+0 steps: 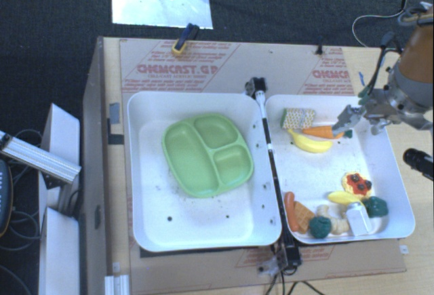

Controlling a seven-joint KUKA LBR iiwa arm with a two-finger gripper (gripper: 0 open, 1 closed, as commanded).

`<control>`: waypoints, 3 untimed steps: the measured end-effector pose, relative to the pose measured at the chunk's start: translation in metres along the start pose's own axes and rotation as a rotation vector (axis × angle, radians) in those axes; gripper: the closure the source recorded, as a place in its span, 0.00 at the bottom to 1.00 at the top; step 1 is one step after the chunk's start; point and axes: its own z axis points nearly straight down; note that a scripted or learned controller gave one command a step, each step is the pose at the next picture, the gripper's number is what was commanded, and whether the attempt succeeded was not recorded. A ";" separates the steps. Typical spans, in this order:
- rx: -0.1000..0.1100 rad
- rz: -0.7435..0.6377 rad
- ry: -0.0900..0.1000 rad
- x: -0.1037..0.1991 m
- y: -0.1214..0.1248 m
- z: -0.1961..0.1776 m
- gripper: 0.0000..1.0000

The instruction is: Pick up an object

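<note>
Red "CHEMCAST GP" lettering [178, 70] on bench sheet beyond white bins [203, 232]; pincer [347, 119] near carrot [317, 131], grip perhaps unreadable.

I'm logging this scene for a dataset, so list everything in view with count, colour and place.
bins: 2, white, side by side on bench
tray: 1, green, three compartments, in left bin
banana: 1, yellow, right bin, far part
carrot: 1, orange, touching banana
sponge: 1, yellow-green, behind banana
small toys: several, mixed colours, right bin's near part
clamp: 1, yellow-black, bench's far edge
arm: 1, grey-orange, from right
pincer: 1, grey, over carrot's end
</note>
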 end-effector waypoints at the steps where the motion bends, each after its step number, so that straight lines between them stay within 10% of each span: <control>1: 0.003 0.003 -0.001 -0.072 0.016 0.104 0.00; 2: 0.001 0.000 0.000 -0.038 0.022 0.170 0.00; 3: -0.003 -0.001 -0.001 -0.039 0.023 0.159 1.00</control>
